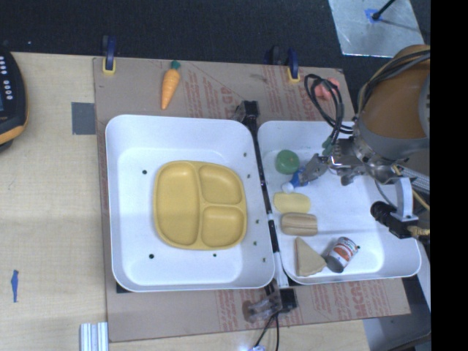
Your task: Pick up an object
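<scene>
Right white bin (398,265) crowded with green ball (287,161), pale yellow block (292,202), tan roll (299,224), wedge (308,258), small can (341,254), jaws (312,170) just beside ball, spread unclear, yellow divided tray (199,204) in left bin (124,196), toy carrot (170,85) on tabletop (44,196).

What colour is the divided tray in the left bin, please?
Yellow; the divided tray shows clearly in the camera view.

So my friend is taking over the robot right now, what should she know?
The claw hangs low in the right bin, beside the green ball and a small blue and white thing. I can't tell whether it is open or shut.
Also in that bin: two bread-like pieces, a wedge and a small can.
The left bin has a yellow divided plate.
Nothing looks picked up yet, so the pick is still to do.
</scene>
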Robot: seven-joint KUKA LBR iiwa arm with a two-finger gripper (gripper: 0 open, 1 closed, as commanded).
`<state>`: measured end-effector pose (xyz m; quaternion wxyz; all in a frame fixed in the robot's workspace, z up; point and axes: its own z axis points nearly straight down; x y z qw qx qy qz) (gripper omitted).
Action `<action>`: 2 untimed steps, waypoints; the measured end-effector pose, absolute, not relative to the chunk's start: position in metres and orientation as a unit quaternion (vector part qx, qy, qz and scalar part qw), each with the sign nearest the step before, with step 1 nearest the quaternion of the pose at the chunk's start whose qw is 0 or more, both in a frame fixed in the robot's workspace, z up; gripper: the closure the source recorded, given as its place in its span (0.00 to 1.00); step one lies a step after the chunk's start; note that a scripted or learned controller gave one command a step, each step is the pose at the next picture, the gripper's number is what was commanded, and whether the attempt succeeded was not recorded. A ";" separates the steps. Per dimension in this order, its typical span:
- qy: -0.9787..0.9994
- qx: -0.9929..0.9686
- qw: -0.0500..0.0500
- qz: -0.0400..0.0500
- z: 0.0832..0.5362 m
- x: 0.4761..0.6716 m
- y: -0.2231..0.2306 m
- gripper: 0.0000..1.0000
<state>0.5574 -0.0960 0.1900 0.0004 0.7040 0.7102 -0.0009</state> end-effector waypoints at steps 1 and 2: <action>0.705 0.709 -0.006 -0.005 0.110 0.469 -0.166 0.00; 0.709 0.705 0.003 0.001 0.092 0.562 -0.200 0.00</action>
